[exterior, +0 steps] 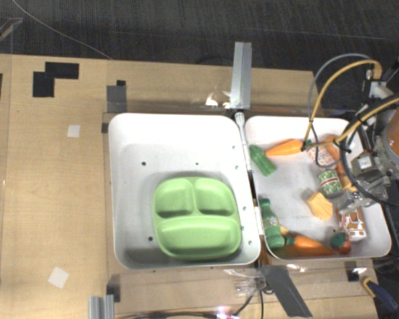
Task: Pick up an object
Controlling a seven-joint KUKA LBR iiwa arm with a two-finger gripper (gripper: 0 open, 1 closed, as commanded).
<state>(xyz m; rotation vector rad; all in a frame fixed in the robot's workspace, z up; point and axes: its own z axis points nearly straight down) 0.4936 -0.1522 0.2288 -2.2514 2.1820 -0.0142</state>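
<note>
Left bin [130, 145] holds green tray [197, 216]; right bin [289, 198], toy food.

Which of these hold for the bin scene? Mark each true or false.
1. The green three-compartment plastic tray lies in the left white bin. True.
2. Two orange plastic carrots sit in the left bin. False: one carrot and the other both lie in the right white bin.
3. The yellow cheese-like wedge lies in the right bin. True.
4. The green tray holds a carrot. False: its compartments hold nothing.
</note>
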